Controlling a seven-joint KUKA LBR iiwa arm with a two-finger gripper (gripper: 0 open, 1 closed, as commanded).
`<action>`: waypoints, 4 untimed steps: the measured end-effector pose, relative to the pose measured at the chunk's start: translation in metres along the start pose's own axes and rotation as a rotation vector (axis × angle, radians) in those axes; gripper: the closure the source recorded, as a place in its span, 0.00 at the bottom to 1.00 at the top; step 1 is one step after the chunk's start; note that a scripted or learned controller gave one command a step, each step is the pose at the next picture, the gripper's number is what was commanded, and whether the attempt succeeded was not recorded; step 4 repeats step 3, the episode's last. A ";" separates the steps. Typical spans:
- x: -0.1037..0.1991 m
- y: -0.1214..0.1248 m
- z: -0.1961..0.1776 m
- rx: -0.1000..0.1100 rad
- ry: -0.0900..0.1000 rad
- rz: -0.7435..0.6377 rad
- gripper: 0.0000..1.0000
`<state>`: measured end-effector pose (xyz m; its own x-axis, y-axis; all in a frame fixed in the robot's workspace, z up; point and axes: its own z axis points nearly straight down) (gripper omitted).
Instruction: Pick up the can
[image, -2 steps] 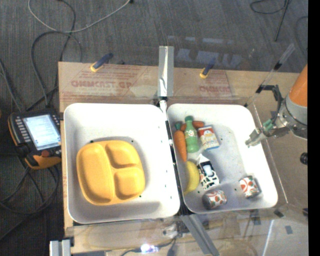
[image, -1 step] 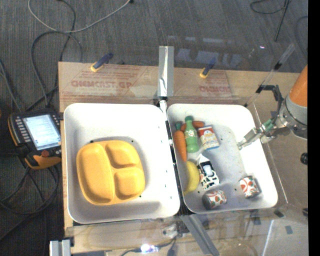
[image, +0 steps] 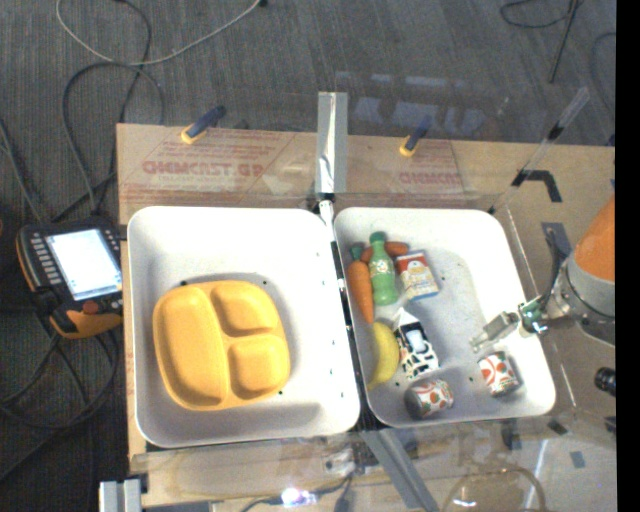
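Two short red-and-white cans lie on their sides in the right bin (image: 470, 235). One can (image: 497, 373) is near the bin's right front corner. The other can (image: 428, 397) rests by the front wall, just left of the first. My gripper (image: 503, 327) reaches in over the right wall and hangs just behind the right-hand can, slightly apart from it. No object shows in the gripper. The grey arm with its orange band (image: 598, 255) stands at the right edge of the view.
The right bin also holds a carrot (image: 360, 290), a green bottle (image: 382, 270), a small red-and-white box (image: 416, 274), a banana (image: 383, 352) and a black-and-white carton (image: 415, 347). A yellow divided plate (image: 222, 343) lies in the left bin (image: 150, 240).
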<state>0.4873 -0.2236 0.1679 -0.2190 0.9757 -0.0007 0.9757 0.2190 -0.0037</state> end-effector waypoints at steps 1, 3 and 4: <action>0.006 0.001 0.072 -0.007 0.005 -0.034 0.00; 0.004 0.005 0.067 -0.020 -0.006 -0.096 1.00; 0.004 0.005 0.067 -0.020 -0.006 -0.096 1.00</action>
